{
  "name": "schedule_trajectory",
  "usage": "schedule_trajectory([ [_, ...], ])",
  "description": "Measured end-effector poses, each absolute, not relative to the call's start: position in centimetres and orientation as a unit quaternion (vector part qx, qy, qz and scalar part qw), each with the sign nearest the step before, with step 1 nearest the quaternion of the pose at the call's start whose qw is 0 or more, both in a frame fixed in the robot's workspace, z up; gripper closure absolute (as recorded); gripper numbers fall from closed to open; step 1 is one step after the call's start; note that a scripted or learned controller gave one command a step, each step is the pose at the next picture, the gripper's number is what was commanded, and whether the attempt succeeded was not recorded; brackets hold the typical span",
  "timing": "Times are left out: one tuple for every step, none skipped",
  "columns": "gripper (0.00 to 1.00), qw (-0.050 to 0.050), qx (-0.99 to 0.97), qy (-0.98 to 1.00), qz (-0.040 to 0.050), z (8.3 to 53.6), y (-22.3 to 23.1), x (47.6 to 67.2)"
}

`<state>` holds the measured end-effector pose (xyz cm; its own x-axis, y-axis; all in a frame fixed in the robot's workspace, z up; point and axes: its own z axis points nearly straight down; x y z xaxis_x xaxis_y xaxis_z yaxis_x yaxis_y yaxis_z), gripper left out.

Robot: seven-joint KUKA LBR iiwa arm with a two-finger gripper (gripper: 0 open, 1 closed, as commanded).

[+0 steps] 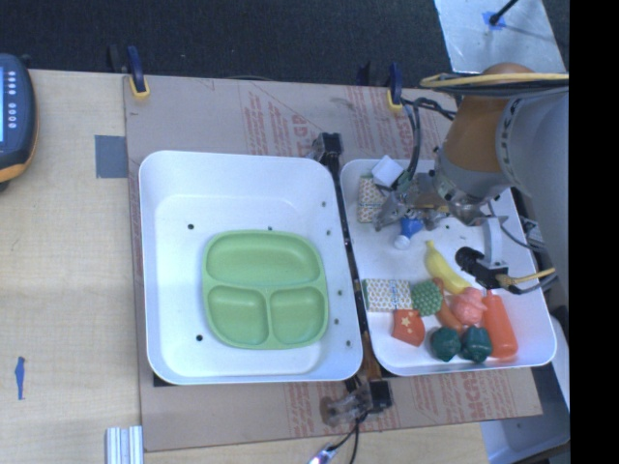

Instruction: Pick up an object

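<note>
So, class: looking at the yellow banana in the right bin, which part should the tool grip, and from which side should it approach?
Probably the banana's middle, coming from straight above, fingers closing across its narrow width. It lies flat and slanted, upper-left to lower-right, so its long sides give two opposed faces. Its lower end crowds the green block and a pink toy, so the upper half looks freer.

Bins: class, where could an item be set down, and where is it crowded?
Free: the left bin's white floor around the green divided plate, plus its three compartments. Crowded: the right bin, with banana, toy foods and the gripper.
</note>
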<state>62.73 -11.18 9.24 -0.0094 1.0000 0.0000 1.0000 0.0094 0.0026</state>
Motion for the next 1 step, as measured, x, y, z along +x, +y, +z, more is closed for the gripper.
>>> schedule_trajectory([
  [1.0,-0.002,0.705,0.709,-0.002,10.25,-11.51,62.34],
])
